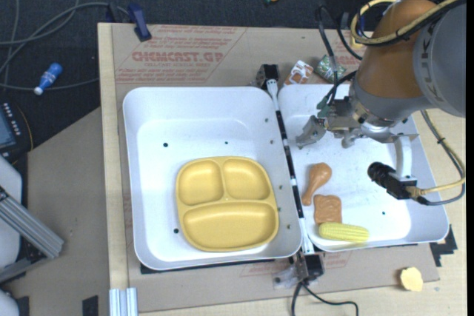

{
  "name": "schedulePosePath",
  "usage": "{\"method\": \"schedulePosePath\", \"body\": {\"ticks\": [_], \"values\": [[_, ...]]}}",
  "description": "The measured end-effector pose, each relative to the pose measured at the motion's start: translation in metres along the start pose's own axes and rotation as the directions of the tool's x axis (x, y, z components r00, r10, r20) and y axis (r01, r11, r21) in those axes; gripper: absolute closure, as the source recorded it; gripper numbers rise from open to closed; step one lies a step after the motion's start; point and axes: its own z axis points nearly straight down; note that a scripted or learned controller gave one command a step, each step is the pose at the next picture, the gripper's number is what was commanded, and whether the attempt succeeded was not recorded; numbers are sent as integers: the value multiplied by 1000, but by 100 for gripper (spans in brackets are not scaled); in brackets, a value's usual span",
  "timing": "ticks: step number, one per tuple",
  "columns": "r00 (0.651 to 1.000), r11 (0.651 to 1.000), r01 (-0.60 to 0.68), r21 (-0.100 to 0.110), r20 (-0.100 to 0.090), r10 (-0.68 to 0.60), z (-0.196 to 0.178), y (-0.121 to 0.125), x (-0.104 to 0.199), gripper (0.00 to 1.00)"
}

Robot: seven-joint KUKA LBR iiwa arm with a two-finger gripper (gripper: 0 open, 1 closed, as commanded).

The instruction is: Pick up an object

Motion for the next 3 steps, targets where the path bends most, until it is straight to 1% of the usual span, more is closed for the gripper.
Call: {"method": "schedulePosePath", "body": {"ticks": [1, 2, 3], "values": [[1000, 1000, -5, 5, 1, 5, 54, 1, -54, 0], [1000, 1000, -1, 6, -1, 1, 103, -14, -48, 0], [1000, 1000, -2, -2, 1, 2, 90, -12, -49, 100]]}}
